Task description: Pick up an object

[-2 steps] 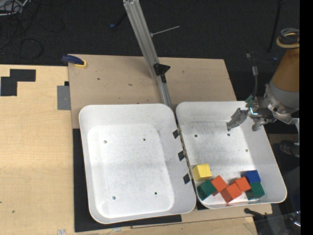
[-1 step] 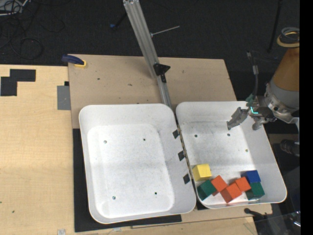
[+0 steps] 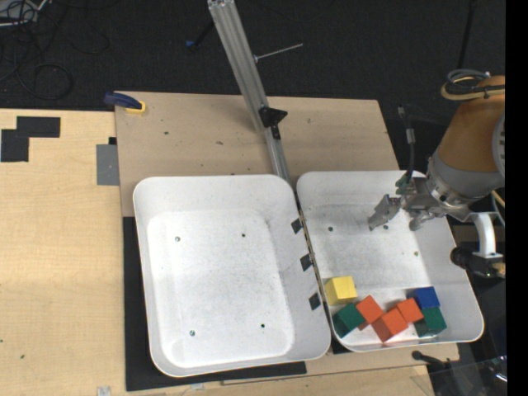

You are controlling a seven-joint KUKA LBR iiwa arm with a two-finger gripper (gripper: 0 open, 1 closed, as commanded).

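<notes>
The tool [image 3: 398,214] hangs over the upper part of the right-hand shallow white plastic bin [image 3: 363,190], at the end of the grey arm with the orange band [image 3: 472,143], which reaches in from the right. Its two fingers appear spread apart with nothing between them, though they are small and partly blurred. The candidate objects lie well apart from the tool, crowded along the near edge of the same bin: a yellow cube [image 3: 341,289], a dark green block [image 3: 349,318], an orange-red block [image 3: 370,308], a second orange-red block [image 3: 398,319], a blue cube [image 3: 426,297] and another dark green block [image 3: 431,323]. To do the step well, select the yellow cube, which sits at the edge of the cluster with open bin floor above it; the other blocks touch or nearly touch one another and leave little room for fingers. Align the fingers across two free faces, descend vertically, and close only once both fingers straddle the cube. The bin's near wall and the neighbouring green block may obstruct the descent. The left-hand shallow white bin [image 3: 165,190] holds no blocks. An aluminium extrusion bar [image 3: 243,64] slants across the wooden table [image 3: 198,130] behind the bins, clear of the work.
</notes>
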